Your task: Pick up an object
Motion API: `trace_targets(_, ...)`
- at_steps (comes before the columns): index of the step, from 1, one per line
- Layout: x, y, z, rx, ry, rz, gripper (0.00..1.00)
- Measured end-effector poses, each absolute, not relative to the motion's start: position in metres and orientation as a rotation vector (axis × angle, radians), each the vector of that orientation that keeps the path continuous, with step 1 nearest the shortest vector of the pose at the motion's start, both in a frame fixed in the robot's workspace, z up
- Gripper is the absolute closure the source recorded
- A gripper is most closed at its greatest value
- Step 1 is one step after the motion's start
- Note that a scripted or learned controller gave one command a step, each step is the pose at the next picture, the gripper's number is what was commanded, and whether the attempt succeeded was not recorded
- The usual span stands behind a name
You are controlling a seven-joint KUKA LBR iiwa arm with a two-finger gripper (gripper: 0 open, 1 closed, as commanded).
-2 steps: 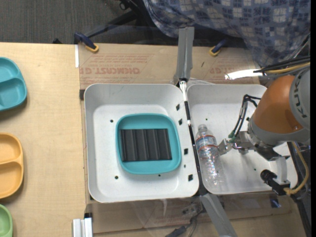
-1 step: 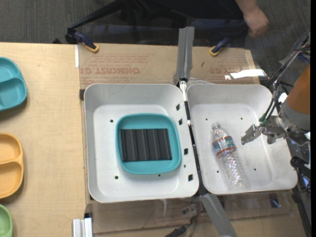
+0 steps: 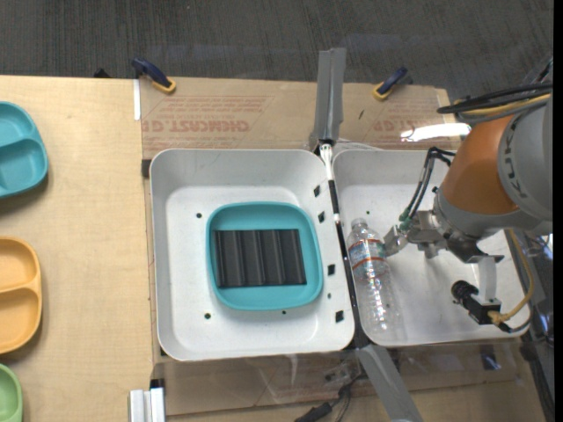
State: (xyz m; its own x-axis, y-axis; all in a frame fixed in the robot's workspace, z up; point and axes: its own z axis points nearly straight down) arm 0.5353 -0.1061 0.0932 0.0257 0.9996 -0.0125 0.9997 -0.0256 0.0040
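Plastic water bottle (image 3: 369,273), clear and with a white cap, lies on its side in the right bin (image 3: 413,323), close along that bin's left wall. Its cap end points toward the far side of the bin and its base toward the near side, with a label band around the upper part. It rests on the bin floor.

The arm (image 3: 493,170) reaches in from the right, its orange band sitting above the right bin. The gripper (image 3: 400,236) hangs low at the end of the wrist, just to the right of the bottle's upper part. The tips look very near the bottle, perhaps touching its side, but the angle and the clutter of cables make this hard to judge. Whether the fingers are spread or closed I cannot tell, and nothing is plainly seen between them. A black fitting with a yellow cable (image 3: 479,306) hangs below the wrist over the right part of the bin.

The left bin (image 3: 176,323) holds a teal tray (image 3: 261,258) with a dark ribbed inset, lying flat near the middle.

Both bins stand side by side on brown cardboard (image 3: 229,117) on the bench (image 3: 70,148), held by two clamps (image 3: 154,76) at the far edge. At the left edge of the bench lie a teal divided plate (image 3: 19,152), an orange one (image 3: 18,293) and part of a green one (image 3: 7,394).
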Motion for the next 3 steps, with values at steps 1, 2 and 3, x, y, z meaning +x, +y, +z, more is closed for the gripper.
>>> trace_targets(1, 0.522, -0.156, 0.174, 2.293, 2.146, -0.003, 0.0)
trace_targets(2, 0.513, -0.133, 0.199, 2.507, 1.893, -0.004, 0.0)
trace_targets(3, 0.476, -0.118, 0.099, 2.419, 2.01, -0.005, 0.0)
